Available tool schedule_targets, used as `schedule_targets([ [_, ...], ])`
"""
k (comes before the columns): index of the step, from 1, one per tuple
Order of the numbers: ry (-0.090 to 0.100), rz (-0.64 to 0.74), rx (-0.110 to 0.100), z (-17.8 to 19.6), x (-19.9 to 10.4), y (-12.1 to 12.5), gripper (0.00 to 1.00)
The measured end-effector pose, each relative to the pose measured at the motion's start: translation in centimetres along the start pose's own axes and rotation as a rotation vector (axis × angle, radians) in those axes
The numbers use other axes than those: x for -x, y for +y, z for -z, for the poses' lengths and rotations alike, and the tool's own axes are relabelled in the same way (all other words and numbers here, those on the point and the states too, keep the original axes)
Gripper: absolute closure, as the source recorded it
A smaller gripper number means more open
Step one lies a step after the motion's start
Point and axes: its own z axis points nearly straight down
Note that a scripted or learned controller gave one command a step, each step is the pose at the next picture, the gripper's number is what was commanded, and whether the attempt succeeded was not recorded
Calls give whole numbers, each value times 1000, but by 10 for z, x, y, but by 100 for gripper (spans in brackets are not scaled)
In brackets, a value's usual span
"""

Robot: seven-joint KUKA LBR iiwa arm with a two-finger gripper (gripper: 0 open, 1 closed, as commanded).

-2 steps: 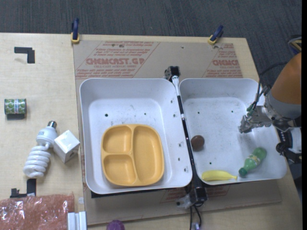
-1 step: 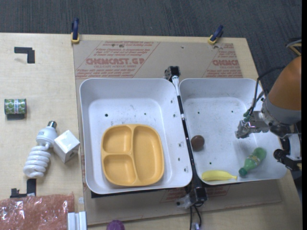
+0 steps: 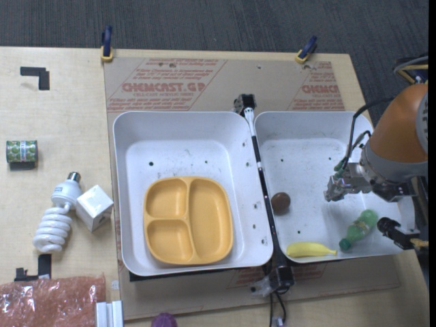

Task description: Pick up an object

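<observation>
A brown bench board [image 3: 204, 80] printed with red lettering is seen under 2 shallow white bins set side by side. The left bin [image 3: 129, 182] is occupied by a yellow tray [image 3: 189, 220] divided into 3 compartments. The right bin [image 3: 300, 148] is entered from the right by the grey arm [image 3: 402, 142] with its orange band, and the gripper [image 3: 335, 191] is held low over the bin's right half, above bare white floor. Whether its fingers are open or closed cannot be told from this slant; nothing can be made out between them.

3 objects are found in the right bin. A green bottle [image 3: 357, 229] is lying tilted just below and right of the gripper, apart from it. A yellow banana [image 3: 311, 251] is lying along the front wall, left of the bottle. A small brown ball [image 3: 281, 201] is resting near the left wall, well apart from the gripper.
</observation>
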Motion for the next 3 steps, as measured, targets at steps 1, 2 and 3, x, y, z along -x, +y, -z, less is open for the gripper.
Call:
schedule_targets([
  [1,-1,-1,2,1,65,-20,100],
  [2,0,-1,2,-23,58,-32,100],
  [3,-1,0,1,-5,16,9,100],
])
